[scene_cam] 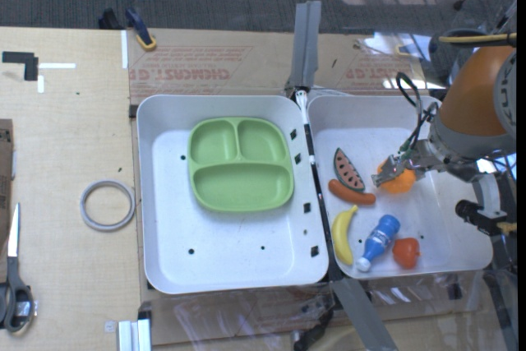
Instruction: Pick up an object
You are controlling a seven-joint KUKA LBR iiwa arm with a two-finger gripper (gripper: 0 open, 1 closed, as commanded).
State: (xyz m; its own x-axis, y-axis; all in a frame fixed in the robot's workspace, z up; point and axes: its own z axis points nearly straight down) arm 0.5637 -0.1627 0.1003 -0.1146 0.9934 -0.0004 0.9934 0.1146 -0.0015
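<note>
My gripper (396, 169) reaches in from the right, low over the middle of the right bin (450, 177). Its tip sits right on an orange fruit (399, 182), which shows just below and partly under it. To the left of the fruit lie a watermelon slice (348, 168) and a red sausage (352, 193). Nearer the front of the bin are a yellow banana (345, 233), a blue bottle (378, 240) with a white cap, and a small red fruit (406, 251).
The left bin (156, 201) holds a green divided plate (241, 163). On the bench to the left lie a tape ring (108, 204) and scissors (15, 292). A blue clamp (141, 29) rests at the back. A grey divider post (306, 45) stands between the bins.
</note>
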